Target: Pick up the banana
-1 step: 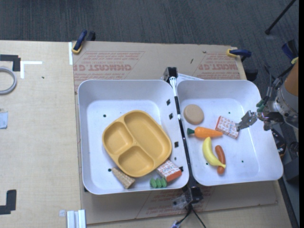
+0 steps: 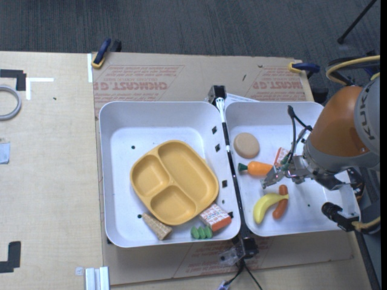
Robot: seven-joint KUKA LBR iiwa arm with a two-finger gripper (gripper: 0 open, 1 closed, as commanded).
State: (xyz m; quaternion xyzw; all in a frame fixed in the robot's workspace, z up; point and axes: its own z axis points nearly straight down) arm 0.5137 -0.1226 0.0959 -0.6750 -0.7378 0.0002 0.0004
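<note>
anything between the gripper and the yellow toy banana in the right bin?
No. In the camera view, the gripper hangs just above the yellow toy banana, with bare white bin floor between. The orange toy carrot lies left of that stretch.

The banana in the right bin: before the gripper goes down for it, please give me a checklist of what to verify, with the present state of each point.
1. Banana lies uncovered on the floor of the right bin: ok.
2. Gripper is above the banana's upper end: ok, roughly.
3. Banana is not yet between the fingers: ok, nothing is held.
4. Room around the banana: not ok; the sausage lies against its right side.
5. The carrot sits just left of the gripper: cannot tell if they touch.
6. Finger opening wide enough: cannot tell.
</note>
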